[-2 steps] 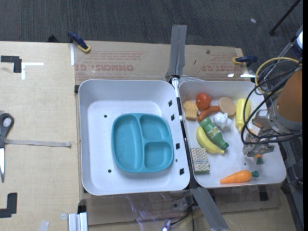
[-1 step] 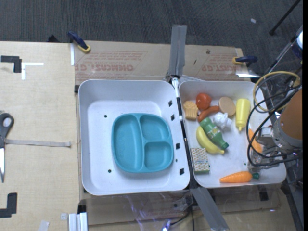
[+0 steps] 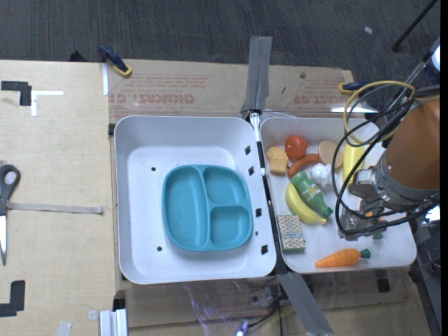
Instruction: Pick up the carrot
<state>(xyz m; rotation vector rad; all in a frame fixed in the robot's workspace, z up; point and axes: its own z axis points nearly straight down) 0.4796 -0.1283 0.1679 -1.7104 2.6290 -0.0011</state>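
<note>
The smooth, tapered orange carrot [image 3: 339,258] is lying near the front edge of the right white bin [image 3: 392,254], just below the claw [image 3: 364,231], whose grip I cannot tell, while both glossy bins are sitting on pale cardboard over dark carpet [image 3: 175,12].

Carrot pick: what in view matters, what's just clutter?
Job:
carrot, near front edge of right bin
arm, above right bin

Clutter:
banana
green bottle
tomato
small box
blue tray, left bin
scissors
</note>
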